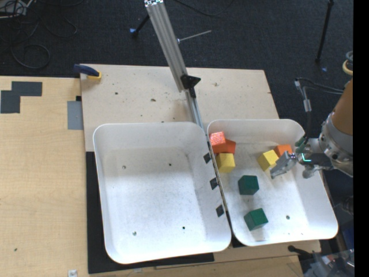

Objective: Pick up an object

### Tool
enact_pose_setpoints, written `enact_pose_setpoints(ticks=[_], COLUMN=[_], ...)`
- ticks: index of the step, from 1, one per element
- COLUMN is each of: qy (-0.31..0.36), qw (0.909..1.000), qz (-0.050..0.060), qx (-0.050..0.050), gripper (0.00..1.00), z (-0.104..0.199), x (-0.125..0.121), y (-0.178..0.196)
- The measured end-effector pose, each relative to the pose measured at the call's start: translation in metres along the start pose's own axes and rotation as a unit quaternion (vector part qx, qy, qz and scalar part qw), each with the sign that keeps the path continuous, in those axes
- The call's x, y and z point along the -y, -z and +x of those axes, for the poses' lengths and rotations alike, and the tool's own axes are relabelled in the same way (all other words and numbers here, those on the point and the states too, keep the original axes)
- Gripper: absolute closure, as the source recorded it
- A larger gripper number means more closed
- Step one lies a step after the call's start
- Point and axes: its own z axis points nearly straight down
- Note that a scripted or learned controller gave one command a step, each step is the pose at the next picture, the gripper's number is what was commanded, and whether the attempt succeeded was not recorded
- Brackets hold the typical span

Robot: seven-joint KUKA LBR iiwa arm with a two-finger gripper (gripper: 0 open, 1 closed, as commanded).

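The right bin point(323, 224) holds several small blocks. An orange block point(217, 138) and a yellow block point(226, 162) lie by the divider. Two green cubes point(248, 184) point(255, 218) sit nearer the front. Another yellow block point(267, 159) and a second orange block point(283, 150) lie at the right of the bin. My gripper point(293, 167) reaches in over the right rim and hangs just right of that yellow block, beside the orange one. I see nothing held in it.
The left bin point(115, 154) stands beside the right one, with black clips along the shared rim. A slanted aluminium rail point(170, 45) rises behind the bins. A blue and yellow clamp point(87, 71) lies at the bench's back left.
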Motion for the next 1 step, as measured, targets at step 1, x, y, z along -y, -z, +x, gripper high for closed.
enact_pose_setpoints(ticks=[1], qy=[-0.002], qw=[1.0000], qz=[-0.002], qx=[0.000], gripper=[0.00], z=[-0.0013], x=[-0.0002], y=[0.0014])
